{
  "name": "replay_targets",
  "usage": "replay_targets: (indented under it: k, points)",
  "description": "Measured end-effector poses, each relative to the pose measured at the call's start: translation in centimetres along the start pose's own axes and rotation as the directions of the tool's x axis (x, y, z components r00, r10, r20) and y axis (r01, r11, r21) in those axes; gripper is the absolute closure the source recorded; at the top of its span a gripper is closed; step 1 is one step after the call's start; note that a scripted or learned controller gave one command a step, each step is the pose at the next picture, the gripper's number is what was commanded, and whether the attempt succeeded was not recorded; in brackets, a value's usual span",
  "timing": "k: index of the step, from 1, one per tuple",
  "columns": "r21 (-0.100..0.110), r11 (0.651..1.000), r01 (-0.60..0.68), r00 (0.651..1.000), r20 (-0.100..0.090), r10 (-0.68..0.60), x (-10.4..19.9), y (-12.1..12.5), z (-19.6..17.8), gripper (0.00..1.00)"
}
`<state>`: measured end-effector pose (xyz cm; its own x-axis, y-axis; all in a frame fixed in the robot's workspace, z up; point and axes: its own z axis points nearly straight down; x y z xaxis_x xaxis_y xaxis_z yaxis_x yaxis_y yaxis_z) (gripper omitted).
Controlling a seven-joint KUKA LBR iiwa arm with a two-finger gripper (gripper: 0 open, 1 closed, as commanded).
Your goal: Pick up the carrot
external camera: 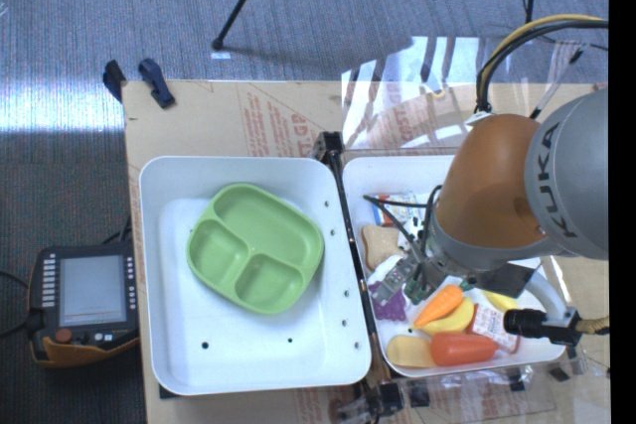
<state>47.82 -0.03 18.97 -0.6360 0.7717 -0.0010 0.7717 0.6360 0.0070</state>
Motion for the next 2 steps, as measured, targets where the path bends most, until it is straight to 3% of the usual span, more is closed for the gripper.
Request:
replay_targets:
  k: [1,2]
  points:
    - [0.009,0.986,-0.166,0.986,0.000,0.166,-3.64,0.25,0.37,1.00]
    - [0.010,0.986,-0.164,0.987,-0.001,0.164,-3.57,0.30,0.36,0.00]
